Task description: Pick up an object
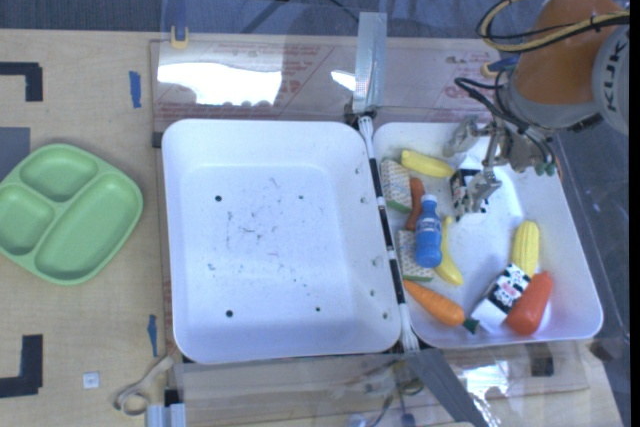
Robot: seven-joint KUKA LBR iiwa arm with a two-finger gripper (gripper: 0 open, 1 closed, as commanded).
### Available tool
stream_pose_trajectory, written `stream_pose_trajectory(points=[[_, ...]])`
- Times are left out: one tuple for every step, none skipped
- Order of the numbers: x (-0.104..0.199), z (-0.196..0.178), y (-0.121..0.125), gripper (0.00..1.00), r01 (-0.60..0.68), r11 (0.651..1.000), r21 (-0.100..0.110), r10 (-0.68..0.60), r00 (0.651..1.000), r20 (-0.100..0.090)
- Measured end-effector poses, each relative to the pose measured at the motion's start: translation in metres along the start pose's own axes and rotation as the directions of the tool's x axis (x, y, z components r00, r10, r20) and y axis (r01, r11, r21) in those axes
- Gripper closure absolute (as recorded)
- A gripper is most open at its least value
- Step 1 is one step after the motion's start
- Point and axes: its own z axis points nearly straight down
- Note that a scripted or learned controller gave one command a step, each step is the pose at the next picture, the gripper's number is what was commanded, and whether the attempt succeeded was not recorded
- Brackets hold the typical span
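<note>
Objects fill the right bin; above them, gripper points down, state unclear.

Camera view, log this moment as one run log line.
gripper over right bin | nothing seen held | blue bottle, carrot, corn lying in bin

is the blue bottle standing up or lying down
Lying down. The blue bottle lies flat in the right bin, white cap toward the far side.

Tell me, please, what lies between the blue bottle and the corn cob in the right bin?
In the camera view, between the blue bottle and the corn cob lies a yellow banana, close beside the bottle; the rest is bare bin floor.
</note>
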Motion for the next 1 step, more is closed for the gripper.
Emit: stream_pose_trajectory(points=[[-0.0047, -0.0162, -0.0007, 1.0, -0.002, 1.0, 0.002, 0.002, 1.0, 0.019]])
